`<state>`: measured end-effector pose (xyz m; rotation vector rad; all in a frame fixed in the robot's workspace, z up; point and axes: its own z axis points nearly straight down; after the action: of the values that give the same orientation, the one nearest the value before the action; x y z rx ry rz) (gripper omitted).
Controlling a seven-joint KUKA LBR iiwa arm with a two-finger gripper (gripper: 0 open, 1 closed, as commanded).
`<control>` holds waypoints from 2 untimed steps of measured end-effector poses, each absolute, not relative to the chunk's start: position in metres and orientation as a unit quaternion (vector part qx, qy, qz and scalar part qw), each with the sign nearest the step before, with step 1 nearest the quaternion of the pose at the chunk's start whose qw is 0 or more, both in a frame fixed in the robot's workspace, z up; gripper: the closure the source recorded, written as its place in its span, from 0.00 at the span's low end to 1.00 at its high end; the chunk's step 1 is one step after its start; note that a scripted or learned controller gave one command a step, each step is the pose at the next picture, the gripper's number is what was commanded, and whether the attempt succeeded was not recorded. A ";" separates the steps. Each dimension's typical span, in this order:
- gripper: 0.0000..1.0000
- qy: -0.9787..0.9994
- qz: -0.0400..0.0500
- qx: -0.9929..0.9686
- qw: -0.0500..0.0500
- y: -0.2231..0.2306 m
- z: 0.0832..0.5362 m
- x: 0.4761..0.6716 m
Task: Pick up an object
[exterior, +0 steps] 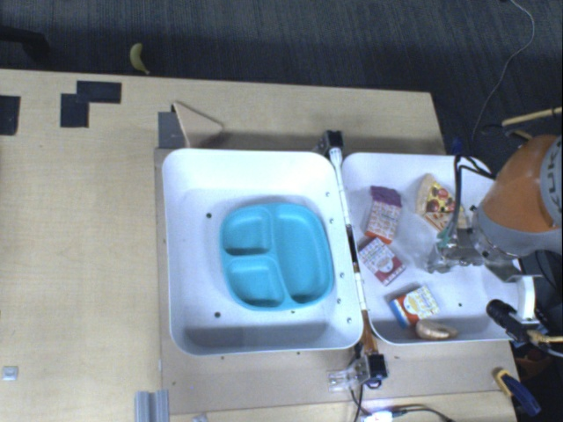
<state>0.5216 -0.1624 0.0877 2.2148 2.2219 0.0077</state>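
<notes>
The arm (528, 205) runs off the right edge — labels on the packets (383, 213) too small to read.

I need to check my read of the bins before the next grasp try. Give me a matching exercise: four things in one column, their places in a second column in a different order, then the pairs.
Things:
1. light blue three-compartment plastic tray
2. wedge-shaped pizza slice toy
3. tan rounded bread-like piece
4. two-finger gripper

Places:
A. near edge of the right bin
B. far part of the right bin, beside the arm
C. middle of the left bin
D. low over the right bin's middle, right of the small printed packets

Pairs: 1-C, 2-B, 3-A, 4-D
</notes>
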 end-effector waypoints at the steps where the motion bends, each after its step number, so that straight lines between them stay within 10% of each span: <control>1: 0.00 0.708 0.002 0.706 0.004 -0.163 0.087 0.522; 2: 0.00 0.708 0.003 0.706 0.005 -0.127 0.087 0.490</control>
<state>0.4899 -0.1268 0.0875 2.2115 2.2169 0.0092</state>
